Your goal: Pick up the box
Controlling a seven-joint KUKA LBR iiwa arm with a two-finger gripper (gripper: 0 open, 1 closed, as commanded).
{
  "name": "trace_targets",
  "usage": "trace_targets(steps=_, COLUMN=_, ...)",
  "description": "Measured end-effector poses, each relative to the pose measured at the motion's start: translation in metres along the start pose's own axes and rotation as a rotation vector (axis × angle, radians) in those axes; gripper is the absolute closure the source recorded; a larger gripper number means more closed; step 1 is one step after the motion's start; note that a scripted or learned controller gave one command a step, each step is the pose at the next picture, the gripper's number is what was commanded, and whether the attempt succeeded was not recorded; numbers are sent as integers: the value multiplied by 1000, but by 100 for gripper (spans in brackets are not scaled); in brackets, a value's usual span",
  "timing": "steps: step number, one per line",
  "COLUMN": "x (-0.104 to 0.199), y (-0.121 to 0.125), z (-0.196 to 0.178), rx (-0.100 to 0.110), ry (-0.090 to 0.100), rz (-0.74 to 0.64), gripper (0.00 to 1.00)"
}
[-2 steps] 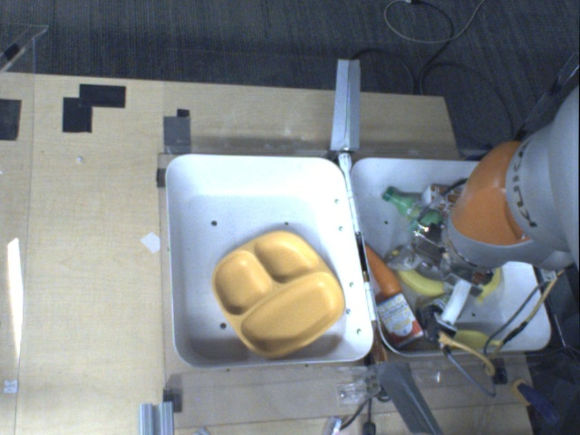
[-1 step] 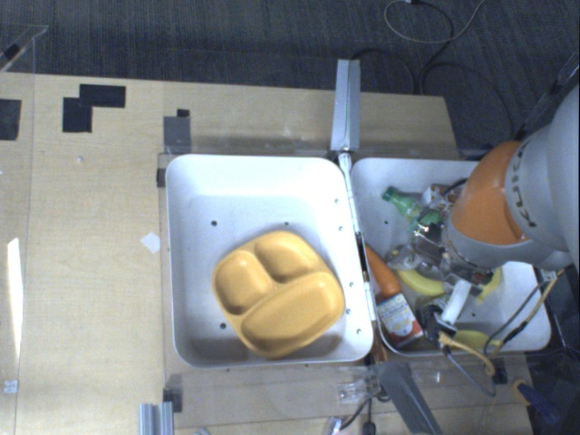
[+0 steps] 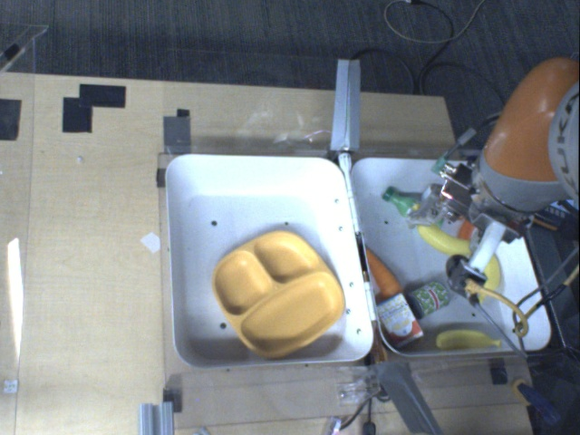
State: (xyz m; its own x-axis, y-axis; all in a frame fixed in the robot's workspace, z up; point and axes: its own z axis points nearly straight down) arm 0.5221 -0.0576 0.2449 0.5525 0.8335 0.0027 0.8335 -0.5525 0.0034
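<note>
Hand (image 3: 433, 208) over right bin (image 3: 399, 243); wooden bench (image 3: 82, 270), dark carpet (image 3: 227, 16) beyond.

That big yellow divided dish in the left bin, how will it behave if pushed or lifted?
The yellow dish looks like moulded plastic, so probably stiff and light for its size. Broad and low, it should slide on the smooth floor of the left bin rather than tip or roll. Its rounded, glossy lobes may be slippery to grip.
</note>
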Motion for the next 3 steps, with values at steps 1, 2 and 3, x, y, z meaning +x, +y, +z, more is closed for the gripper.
trace_targets(steps=1, x=-4, y=43, z=124, rx=4, ry=-2, rz=-77, gripper=0)
trace_targets(steps=2, x=-41, y=6, z=158, rx=-2, ry=2, rz=-16, gripper=0)
trace_targets(steps=3, x=-27, y=40, z=158, rx=-3, ry=1, rz=-23, gripper=0)
